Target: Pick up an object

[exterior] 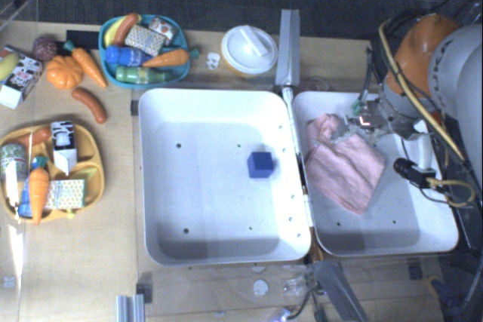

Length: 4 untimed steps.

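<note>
Cloth (343, 166), pink, lies crumpled in right bin (430, 226), upper left part. Gripper (361, 119) sits low at the cloth's top edge, likely positioned to pinch a fold; finger state: cannot tell. Blue cube (260, 164) lies alone in left bin (189, 237), well apart. Arm cables crowd the right side. Toy food outside bins, no obstruction.

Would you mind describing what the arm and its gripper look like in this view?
The arm is a rounded grey body with an orange band near the wrist. Yellowish and black cables loop along it. The gripper is a dark metallic assembly showing a small red light, and a black connector hangs below it.
</note>
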### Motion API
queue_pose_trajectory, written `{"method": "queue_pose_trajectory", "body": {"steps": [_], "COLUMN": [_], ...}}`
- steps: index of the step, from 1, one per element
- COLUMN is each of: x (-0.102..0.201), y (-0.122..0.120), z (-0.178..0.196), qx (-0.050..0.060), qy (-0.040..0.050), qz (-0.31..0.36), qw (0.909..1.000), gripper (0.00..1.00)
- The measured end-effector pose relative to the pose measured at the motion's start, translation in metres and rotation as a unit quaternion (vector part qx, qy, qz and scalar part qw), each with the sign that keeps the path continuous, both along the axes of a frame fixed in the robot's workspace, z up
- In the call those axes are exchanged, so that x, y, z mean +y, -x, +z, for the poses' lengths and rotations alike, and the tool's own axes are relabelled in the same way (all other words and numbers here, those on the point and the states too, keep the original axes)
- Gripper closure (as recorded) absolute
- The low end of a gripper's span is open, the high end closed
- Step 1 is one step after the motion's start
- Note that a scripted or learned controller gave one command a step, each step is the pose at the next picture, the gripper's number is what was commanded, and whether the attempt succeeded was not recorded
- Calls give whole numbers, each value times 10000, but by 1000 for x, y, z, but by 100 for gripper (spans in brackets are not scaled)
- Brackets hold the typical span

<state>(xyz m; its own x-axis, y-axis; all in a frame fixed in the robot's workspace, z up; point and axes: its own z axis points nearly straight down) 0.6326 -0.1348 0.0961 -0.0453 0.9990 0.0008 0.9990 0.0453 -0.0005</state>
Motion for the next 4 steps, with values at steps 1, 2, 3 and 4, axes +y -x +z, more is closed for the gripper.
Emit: {"method": "queue_pose_trajectory", "body": {"steps": [1, 2, 3, 4], "x": [50, -14, 46, 111], "y": [-2, 45, 18, -4], "z": [-7, -7, -7, 86], "qx": [-58, -58, -72, -3], "qy": [13, 20, 25, 2], "qz": [454, 988, 1838, 2111], "qw": [9990, 9951, 9829, 9775], "gripper": [0, 0, 0, 0]}}
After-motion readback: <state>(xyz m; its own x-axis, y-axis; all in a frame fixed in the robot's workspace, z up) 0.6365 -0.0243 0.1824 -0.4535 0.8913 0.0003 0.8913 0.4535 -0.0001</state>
